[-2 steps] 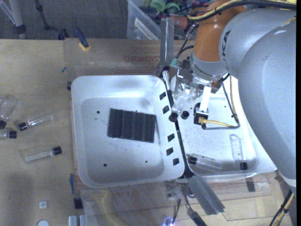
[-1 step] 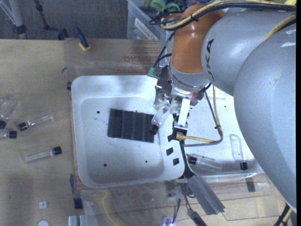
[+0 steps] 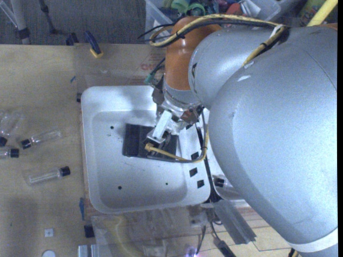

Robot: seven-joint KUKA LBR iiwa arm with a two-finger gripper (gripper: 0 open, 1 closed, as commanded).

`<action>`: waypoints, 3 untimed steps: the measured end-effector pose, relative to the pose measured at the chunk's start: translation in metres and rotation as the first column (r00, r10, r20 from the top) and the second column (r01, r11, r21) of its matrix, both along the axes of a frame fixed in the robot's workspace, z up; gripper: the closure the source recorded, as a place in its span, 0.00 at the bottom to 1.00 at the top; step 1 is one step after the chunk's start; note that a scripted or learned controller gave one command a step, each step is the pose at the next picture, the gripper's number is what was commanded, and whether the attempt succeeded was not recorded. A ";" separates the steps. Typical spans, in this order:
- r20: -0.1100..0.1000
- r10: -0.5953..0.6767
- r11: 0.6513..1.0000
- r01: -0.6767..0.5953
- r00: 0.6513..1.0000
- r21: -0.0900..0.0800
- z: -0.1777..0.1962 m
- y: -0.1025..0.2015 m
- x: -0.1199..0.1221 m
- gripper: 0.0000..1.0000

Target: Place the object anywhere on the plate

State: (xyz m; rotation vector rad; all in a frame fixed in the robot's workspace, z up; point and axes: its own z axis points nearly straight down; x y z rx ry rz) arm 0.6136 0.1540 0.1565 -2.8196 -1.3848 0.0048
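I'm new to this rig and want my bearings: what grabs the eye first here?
The huge grey arm fills the right side, with an orange band above the wrist. Its end effector hangs over a flat dark rectangular plate in the shallow white bin. Small clear vials with dark caps lie on the bench, left.

Hand (image 3: pixel 156 142) over dark plate (image 3: pixel 134 140)
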 end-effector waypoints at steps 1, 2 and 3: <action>0.004 -0.267 0.964 0.267 0.964 0.003 0.076 0.069 0.049 1.00; 0.006 -0.623 0.782 0.623 0.782 0.004 0.175 0.063 0.038 1.00; 0.004 -0.560 0.829 0.560 0.829 0.001 0.235 0.070 -0.050 1.00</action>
